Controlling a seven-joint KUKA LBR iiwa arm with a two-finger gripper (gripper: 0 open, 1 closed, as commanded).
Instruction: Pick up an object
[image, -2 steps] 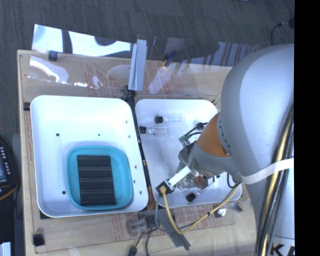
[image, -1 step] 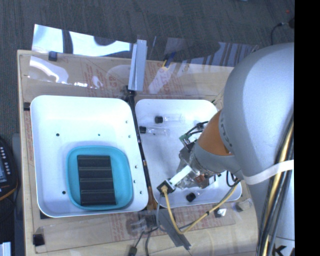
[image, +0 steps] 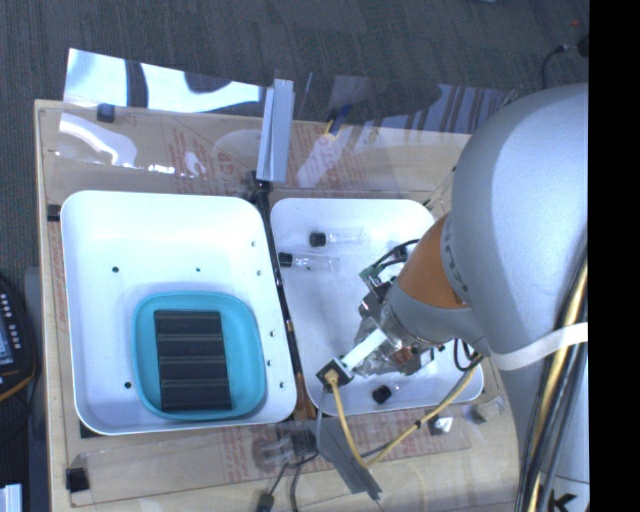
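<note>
Both bins look like smooth white plastic with a slight sheen, the left bin (image: 90, 300) and the right bin (image: 310, 330) alike. The tray (image: 200, 360) in the left one is teal plastic, fairly matt, with a dark ribbed insert that seems rubbery (hard to be sure). The bench (image: 180, 460) looks like pale wood or board, dull finish. Clear sheet (image: 170, 95) along the back is glossy and throws glare. The arm (image: 520, 220) has a smooth grey shell, satin, likely painted metal or plastic. Yellow cable (image: 345, 425) looks plastic-coated.
</note>
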